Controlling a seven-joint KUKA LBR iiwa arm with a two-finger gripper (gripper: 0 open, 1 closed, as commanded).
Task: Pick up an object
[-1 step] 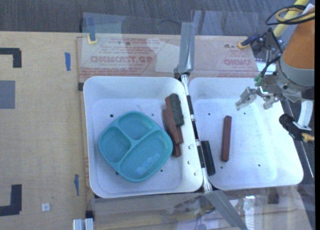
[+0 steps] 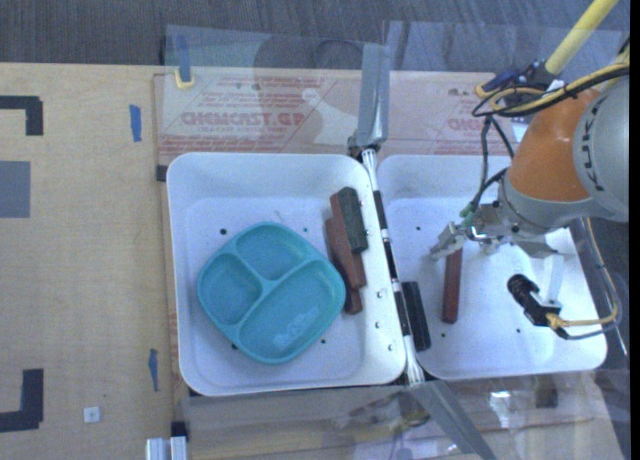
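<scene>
- Nearest the camera: the front rim of the right bin point(image 2: 520, 368), with a black bar point(image 2: 414, 315) lying along the divider between the two bins.
- Gripper point(image 2: 452, 239): positioned over the right bin, jaws parted at a moderate width, nothing between them.
- Target, by judgement: the brown stick point(image 2: 451, 286), lying on the floor of the right bin just below the fingertips, running roughly front to back.
- Appearance: slim, straight, dark reddish-brown, matte; likely rigid and light.
- Advice: straddle the stick across its narrow width near its middle, descend fully, then close.
- Left bin point(image 2: 190, 188): holds a teal divided plate point(image 2: 270, 292) and further brown and dark sticks.
</scene>
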